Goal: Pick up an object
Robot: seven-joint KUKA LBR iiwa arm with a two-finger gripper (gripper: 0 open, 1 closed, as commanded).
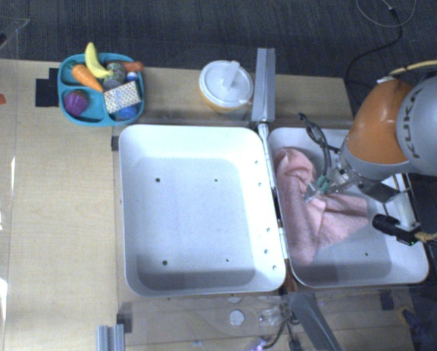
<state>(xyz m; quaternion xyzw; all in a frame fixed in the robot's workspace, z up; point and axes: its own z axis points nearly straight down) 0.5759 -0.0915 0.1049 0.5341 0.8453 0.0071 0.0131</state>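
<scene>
Pink cloth (310, 210): crumpled in the right bin (394, 269).
Jaws (322, 186): down on the cloth; apart or together, cannot tell.

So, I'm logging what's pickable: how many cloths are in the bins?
1. A pink cloth lies crumpled in the right bin, under the gripper. The arm may hide more.

Blue toy-food tray (66, 112) and lidded white cup (226, 85) behind the bins.
</scene>
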